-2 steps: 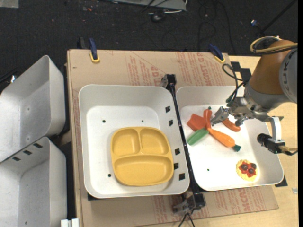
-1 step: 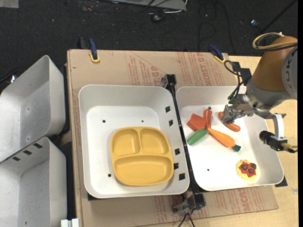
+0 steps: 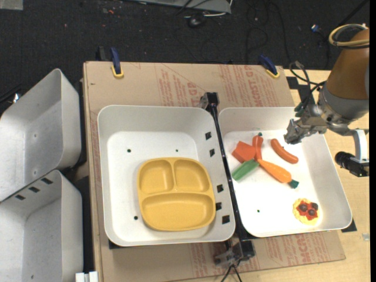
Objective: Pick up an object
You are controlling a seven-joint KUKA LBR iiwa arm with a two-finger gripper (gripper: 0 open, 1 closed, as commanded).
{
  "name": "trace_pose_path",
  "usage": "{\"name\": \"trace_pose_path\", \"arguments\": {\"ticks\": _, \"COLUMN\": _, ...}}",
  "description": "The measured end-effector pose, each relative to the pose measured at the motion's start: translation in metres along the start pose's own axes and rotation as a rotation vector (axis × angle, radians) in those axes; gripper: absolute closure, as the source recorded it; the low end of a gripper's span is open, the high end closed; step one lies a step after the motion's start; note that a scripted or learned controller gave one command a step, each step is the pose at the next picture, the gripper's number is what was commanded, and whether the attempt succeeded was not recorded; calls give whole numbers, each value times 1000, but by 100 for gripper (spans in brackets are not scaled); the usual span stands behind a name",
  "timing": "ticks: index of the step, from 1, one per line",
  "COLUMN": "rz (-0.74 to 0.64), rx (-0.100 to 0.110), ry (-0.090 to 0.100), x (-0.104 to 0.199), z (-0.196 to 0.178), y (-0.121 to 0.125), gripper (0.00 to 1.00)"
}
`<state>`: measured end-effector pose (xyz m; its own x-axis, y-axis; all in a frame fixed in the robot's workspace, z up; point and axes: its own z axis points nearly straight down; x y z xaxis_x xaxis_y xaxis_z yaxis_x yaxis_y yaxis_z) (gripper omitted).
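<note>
1. Two spare white bins [image 3: 36, 175] lay stacked off the bench at the far left, on the dark floor.
2. The left bin [image 3: 117, 128] on the bench held a yellow divided plate [image 3: 175, 194], lying flat toward the near side, with three compartments.
3. A black divider strip [image 3: 220, 157] ran between the two bins where their rims met.
4. The right bin [image 3: 329, 210] held the toy food, grouped in its middle part.
5. A green pickle-like piece [image 3: 245, 170] lay at a slant, its upper end just beside an orange-red wedge [image 3: 242, 152].
6. A small red chili-shaped piece [image 3: 258, 144] stood just beside the wedge's right edge.
7. An orange carrot [image 3: 276, 171] with a dark green tip lay slanted to the right of the green piece, close to it.
8. A red-orange sausage [image 3: 284, 151] lay above the carrot, slanted, near the bin's far right part.
9. A small yellow disc with red and dark toppings [image 3: 306, 211] sat alone near the bin's front right corner, well apart from the rest.
10. The gripper [image 3: 294, 135] hung over the far right of the right bin, just above and beside the sausage's upper end; whether its fingers were apart or together could not be told, and nothing showed between them.
</note>
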<state>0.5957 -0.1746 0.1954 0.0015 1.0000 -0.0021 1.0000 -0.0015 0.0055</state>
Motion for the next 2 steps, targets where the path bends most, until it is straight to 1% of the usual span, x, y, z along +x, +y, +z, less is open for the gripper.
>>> {"name": "trace_pose_path", "arguments": {"ticks": 1, "rz": -4, "rx": 1, "ry": 0, "x": 0, "z": -43, "y": 1, "gripper": 100}}
{"name": "trace_pose_path", "arguments": {"ticks": 2, "rz": -9, "rx": 5, "ry": 4, "x": 51, "z": -52, "y": -6, "gripper": 100}}
